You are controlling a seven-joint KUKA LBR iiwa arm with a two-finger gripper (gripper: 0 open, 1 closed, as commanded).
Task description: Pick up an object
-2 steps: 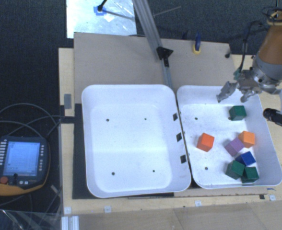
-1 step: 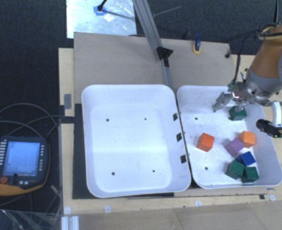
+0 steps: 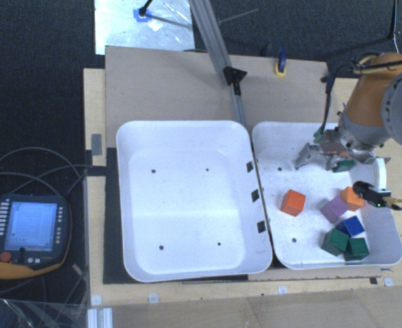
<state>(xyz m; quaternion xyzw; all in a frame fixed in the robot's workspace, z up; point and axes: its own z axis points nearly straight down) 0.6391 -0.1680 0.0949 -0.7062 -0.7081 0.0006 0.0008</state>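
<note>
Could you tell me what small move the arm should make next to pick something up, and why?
Probably shift the pincer toward the orange block, then lower it. That block lies alone in the right bin, apart from the purple, blue and green blocks crowded in the near corner, so it looks easiest to grasp. The pincer is above the bin's far part, holding nothing visible.

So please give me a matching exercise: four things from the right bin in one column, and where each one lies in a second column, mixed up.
Things:
1. orange cube
2. purple cube
3. blue cube
4. green cubes

Places:
A. nearest the front right corner of the right bin
B. alone, toward the divider between the bins
C. between the purple cube and the green ones
D. just left of a second orange block

Pairs: 1-B, 2-D, 3-C, 4-A
</note>
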